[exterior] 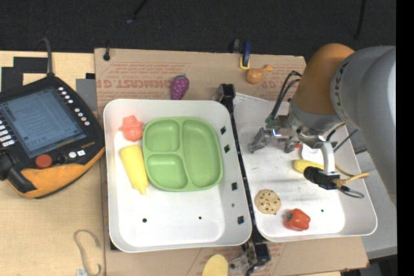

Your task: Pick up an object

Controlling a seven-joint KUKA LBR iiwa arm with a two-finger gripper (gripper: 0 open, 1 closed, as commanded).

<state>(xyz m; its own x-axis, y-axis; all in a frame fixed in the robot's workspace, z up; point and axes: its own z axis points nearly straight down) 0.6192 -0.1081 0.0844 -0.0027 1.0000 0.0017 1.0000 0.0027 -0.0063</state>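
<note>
White plastic, two shallow bins side by side on the table (58,229). Left bin (168,226): green divided plate (182,154), yellow mustard-like bottle (134,168) just beside its left edge, pinkish-orange toy (131,128) above that bottle. Right bin (352,220): cookie (267,201) near the front left, red pepper (297,220) just to its right, yellow banana-like piece (303,167) partly hidden under the arm's tooling. Grey arm with orange band (321,84) reaching in from the right, pincer (272,138) low over the back of the right bin (spread of its fingers impossible to judge, nothing seen between them). Beyond the bins, on cardboard: purple grapes (180,86) and an orange duck-shaped toy (257,74). Far left, teach pendant (42,132).
</note>
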